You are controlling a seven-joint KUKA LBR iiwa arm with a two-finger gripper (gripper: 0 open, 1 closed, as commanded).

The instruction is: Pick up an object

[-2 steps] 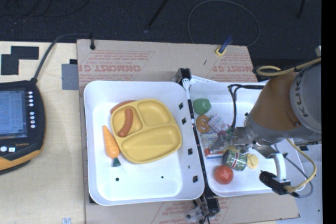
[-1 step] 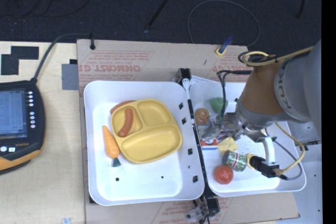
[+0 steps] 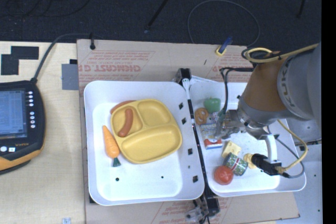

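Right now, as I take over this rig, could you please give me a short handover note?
Gripper: low in the right bin, among the items; its grip state cannot be told.
Right bin: green toy, orange-brown piece, small carton, tomato, green can.
Left bin: yellow divided plate with a sausage; carrot beside it.
Done: nothing visibly lifted.
Left: grasp and raise one object.

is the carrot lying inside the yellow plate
No, the carrot lies on the bin floor beside the yellow plate's left edge.
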